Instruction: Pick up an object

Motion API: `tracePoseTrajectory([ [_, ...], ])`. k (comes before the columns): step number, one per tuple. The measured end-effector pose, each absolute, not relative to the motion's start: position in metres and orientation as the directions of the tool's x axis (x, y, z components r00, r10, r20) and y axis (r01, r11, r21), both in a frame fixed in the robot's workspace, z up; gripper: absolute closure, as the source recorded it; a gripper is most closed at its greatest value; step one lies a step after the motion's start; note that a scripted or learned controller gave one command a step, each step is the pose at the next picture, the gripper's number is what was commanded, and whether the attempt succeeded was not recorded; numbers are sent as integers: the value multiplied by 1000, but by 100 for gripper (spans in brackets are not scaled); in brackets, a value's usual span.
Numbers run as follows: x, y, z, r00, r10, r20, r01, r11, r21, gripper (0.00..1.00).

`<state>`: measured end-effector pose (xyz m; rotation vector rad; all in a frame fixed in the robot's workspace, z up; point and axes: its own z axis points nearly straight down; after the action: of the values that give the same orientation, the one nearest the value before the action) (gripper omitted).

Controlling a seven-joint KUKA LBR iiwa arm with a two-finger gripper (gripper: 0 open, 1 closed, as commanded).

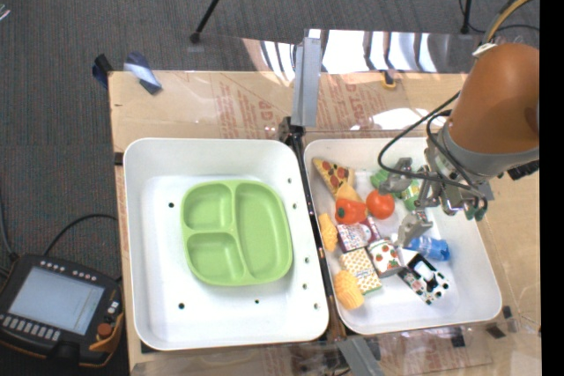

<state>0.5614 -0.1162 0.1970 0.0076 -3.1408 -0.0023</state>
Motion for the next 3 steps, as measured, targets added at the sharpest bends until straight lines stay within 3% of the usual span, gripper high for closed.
tracePoseTrajectory([
  [1,625,-106,101,-996,-83,-11,-83,997,-2,0],
  [3,578,-88,97,-995,98,-20,98,995,-1,0],
])
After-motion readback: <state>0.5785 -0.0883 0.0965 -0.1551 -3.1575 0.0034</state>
